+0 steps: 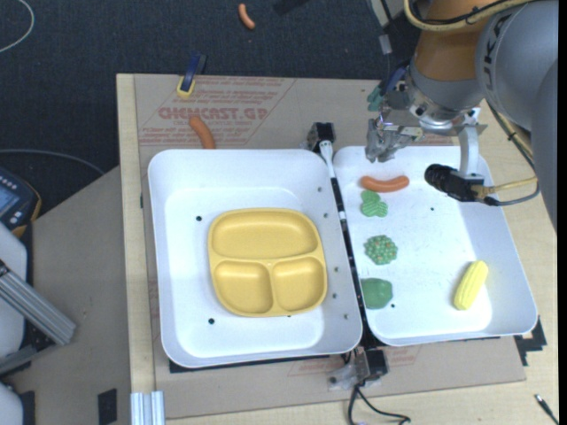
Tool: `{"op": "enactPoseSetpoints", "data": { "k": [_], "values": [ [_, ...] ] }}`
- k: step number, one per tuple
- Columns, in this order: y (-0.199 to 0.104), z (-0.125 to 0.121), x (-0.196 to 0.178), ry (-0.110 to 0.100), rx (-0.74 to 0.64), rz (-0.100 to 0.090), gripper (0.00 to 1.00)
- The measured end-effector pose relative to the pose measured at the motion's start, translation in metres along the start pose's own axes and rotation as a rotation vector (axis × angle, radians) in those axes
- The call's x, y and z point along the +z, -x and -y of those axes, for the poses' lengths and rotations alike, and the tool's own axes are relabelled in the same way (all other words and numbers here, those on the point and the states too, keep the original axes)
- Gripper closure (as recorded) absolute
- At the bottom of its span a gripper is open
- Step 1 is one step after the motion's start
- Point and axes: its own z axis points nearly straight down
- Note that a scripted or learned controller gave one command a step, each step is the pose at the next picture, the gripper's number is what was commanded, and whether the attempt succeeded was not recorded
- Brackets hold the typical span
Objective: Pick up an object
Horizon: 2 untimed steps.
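Gripper: the gripper hangs over the far left corner of the right bin, its jaws narrow and nothing between them.
Sausage: the orange toy sausage lies on the bin floor just below the fingertips, apart from them.
Greens: 3 green toy vegetables line up below the sausage.
Corn: the yellow corn cob lies near the right wall.
Left bin: the left bin holds a yellow divided tray.

Two bins sit side by side on the surface. The left bin holds a divided tray. In the right bin, a sausage lies at the far left, three small pieces in a row nearer, and a corn cob near right.
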Motion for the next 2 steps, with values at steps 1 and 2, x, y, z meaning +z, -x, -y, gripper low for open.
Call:
{"op": "enactPoseSetpoints", "data": {
  "k": [1,2],
  "values": [
    [0.0053,-0.0003,-0.0007,0.002,0.001,0.0,1.0],
    [0.0017,-0.0084,0.0065,0.005,0.0,0.001,1.0]
  ]
}}
